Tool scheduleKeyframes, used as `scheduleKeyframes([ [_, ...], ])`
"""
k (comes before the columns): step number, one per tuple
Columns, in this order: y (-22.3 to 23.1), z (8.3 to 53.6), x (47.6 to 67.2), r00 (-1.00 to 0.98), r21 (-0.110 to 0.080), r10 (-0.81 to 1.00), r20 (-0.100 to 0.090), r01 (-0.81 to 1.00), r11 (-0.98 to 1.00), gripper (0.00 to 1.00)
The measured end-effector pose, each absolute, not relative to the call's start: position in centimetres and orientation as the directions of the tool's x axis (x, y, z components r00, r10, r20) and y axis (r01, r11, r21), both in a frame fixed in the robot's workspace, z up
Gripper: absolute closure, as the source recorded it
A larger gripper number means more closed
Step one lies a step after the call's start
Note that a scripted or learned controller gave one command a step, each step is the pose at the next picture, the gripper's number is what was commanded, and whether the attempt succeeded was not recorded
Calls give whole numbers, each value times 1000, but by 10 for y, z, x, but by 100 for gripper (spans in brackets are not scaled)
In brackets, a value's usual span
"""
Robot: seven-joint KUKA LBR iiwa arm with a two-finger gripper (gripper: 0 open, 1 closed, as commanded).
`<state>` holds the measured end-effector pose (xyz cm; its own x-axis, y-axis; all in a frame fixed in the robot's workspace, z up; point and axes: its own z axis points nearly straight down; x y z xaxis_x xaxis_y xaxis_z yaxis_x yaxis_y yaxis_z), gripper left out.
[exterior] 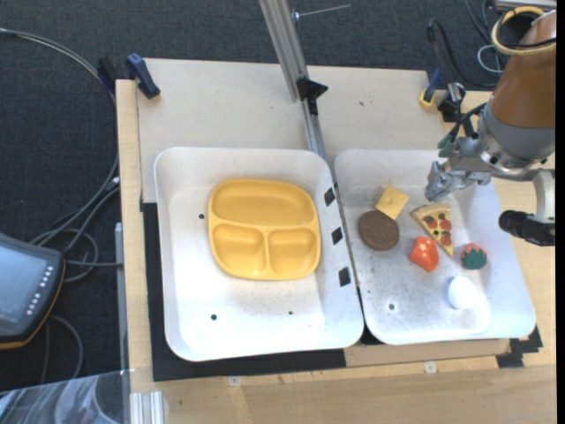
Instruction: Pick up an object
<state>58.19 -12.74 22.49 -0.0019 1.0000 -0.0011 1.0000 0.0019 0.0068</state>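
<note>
The right bin [388,316] holds several toy foods: a yellow cheese block [392,202], a brown round cookie [379,230], a pizza slice [436,224], a red pepper [424,253], a strawberry [474,256] and a white egg [461,291]. My gripper [439,186] hangs over the bin's far right part, just above the pizza slice's upper end and right of the cheese. Nothing shows between its fingers.
The left bin [185,325] holds a yellow divided plate [263,229]. A slanted metal pole [287,42] rises from between the bins at the back. Cables lie at the upper right, and a tablet [22,285] sits off the bench at left.
</note>
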Motion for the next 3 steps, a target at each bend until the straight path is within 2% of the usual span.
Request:
scheduleKeyframes([
  [2, -11, 246, 577, -8, 3, 1000, 3, 1000, 8, 100],
  [3, 44, 233, 577, -7, -4, 1000, 3, 1000, 7, 100],
])
